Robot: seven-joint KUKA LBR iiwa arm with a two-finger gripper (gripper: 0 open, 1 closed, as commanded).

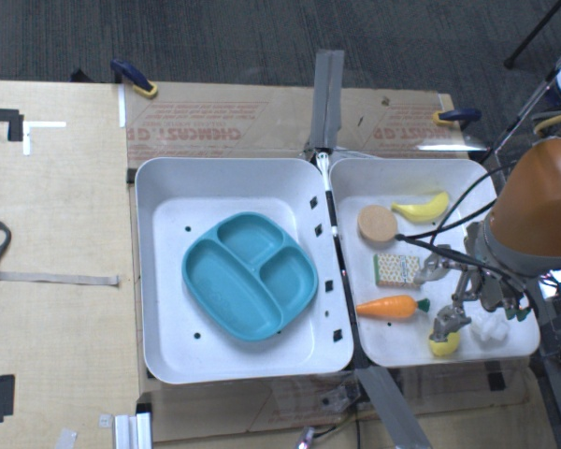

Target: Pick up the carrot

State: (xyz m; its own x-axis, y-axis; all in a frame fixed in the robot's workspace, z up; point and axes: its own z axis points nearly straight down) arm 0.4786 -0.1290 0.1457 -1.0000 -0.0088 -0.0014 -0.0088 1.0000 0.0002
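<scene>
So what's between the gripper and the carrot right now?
Nothing: in the camera view, bare white floor of the right bin separates the carrot from the gripper to its right.

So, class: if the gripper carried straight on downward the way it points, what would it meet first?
Probably the small yellow object just under the gripper, not the carrot to its left; depth is unclear.

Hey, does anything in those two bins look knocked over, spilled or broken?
Nothing stands out. The carrot lies flat and whole in the right bin among other toy food; the blue divided plate sits level in the left bin.
</scene>
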